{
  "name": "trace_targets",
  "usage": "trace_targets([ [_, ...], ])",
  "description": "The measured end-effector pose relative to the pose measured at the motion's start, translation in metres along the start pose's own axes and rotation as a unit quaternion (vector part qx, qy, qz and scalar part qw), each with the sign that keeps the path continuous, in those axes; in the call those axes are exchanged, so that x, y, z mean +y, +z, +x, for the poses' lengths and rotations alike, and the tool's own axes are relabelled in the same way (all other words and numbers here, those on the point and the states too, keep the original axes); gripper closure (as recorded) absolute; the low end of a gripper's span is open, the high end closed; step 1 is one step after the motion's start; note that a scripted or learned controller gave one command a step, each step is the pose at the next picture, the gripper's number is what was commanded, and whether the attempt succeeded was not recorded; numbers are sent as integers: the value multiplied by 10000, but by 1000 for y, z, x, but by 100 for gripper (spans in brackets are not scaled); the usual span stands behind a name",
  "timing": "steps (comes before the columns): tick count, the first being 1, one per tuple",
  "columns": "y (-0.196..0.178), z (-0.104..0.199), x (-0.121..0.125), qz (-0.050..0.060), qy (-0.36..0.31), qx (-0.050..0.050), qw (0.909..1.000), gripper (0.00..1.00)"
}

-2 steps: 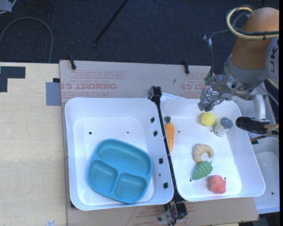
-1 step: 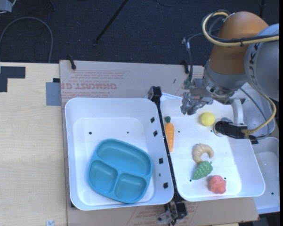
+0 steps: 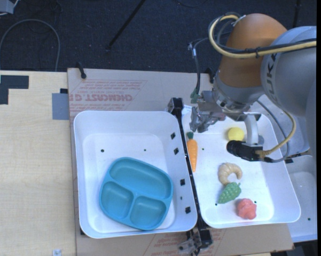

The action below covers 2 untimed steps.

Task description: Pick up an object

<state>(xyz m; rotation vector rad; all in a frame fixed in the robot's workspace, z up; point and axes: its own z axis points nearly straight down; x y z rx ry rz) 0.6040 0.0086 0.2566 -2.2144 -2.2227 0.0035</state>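
Observation:
In the right bin [image 3: 280, 196] lie several toy foods: an orange carrot [image 3: 192, 154] along the left wall, a yellow lemon [image 3: 235, 134], a tan croissant [image 3: 230, 172], a green bumpy piece [image 3: 230, 192] and a red strawberry [image 3: 246, 208]. My gripper [image 3: 198, 126] hangs over the bin's far left corner, its fingertips just above the carrot's green top. Nothing shows between the fingers. The arm's orange band and grey body cover the bin's far right part.
The left bin [image 3: 91, 127] holds a blue divided tray [image 3: 136, 192]. A black divider [image 3: 182, 159] runs between the two bins. Cardboard lies under both bins, and cables loop on the dark floor behind.

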Motion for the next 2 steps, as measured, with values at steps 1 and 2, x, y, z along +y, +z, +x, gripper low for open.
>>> trace_targets([
  [1,11,55,-4,3,8,-6,10000,100],
  [2,9,97,-17,5,5,-6,10000,100],
])
